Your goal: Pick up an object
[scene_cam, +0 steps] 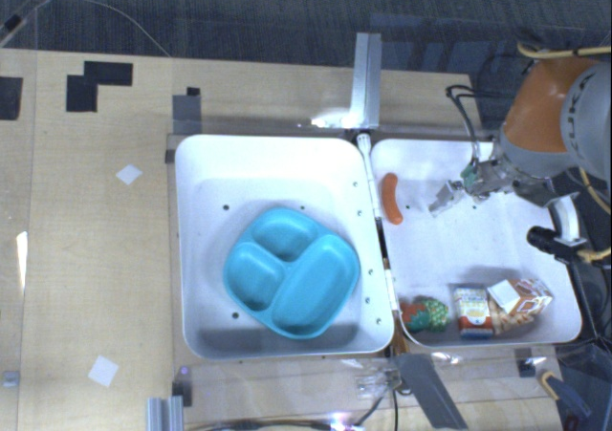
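My gripper [446, 196] hangs over the upper middle of the right bin [497, 247], pointing left, with the arm's orange band [535, 114] behind it at the right. An orange sausage-shaped piece [390, 200] lies by the bin's left wall, a short way left of the gripper and apart from it. Along the bin's front edge lie a green and orange toy [426, 313], a small carton [470, 310] and a snack packet [521, 297]. I see nothing held in the gripper.
The left bin [206, 228] holds a blue divided plate [290, 271]. A metal post [366, 85] stands behind the divider between the bins. Cables and black arm parts [559, 238] crowd the right bin's right edge.
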